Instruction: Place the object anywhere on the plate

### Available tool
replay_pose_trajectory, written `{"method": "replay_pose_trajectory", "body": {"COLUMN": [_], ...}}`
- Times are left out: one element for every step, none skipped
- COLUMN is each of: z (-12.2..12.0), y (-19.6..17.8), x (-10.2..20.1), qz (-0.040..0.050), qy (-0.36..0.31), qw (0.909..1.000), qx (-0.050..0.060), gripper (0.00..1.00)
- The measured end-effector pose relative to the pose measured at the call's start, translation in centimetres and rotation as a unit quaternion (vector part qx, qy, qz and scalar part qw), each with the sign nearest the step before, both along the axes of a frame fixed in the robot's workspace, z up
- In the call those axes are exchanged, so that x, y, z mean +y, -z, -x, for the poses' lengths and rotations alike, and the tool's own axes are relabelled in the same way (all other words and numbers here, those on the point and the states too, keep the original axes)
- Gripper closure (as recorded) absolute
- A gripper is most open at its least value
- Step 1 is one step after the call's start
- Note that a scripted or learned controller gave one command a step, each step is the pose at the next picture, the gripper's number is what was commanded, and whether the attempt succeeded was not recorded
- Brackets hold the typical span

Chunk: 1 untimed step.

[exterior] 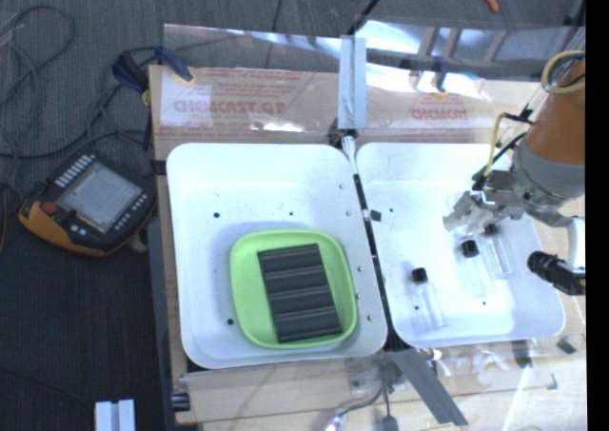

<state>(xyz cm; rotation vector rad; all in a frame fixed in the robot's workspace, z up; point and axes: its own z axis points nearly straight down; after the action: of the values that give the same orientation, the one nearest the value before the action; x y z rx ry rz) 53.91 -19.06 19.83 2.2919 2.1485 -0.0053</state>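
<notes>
A green square plate (243,272) lies in the left bin (195,201), towards its front. A dark grey ridged block (299,292) rests flat on the plate and covers most of its middle. The gripper (473,213) hangs over the right bin (400,182) near its right side, far from the plate. Just below it a small clear vial with a black cap (470,250) lies on the bin floor. I see nothing held in the gripper.
A second clear vial with a black cap (420,277) lies nearer the front of the right bin. A raised rim (364,220) divides the two bins. A teach pendant (90,203) sits on the floor at left.
</notes>
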Motion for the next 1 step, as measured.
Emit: {"method": "replay_pose_trajectory", "body": {"z": [-0.01], "y": [-0.01], "x": [0.0], "qz": [0.0001], "qy": [0.0], "qw": [1.0], "qx": [0.0], "gripper": [0.0]}}
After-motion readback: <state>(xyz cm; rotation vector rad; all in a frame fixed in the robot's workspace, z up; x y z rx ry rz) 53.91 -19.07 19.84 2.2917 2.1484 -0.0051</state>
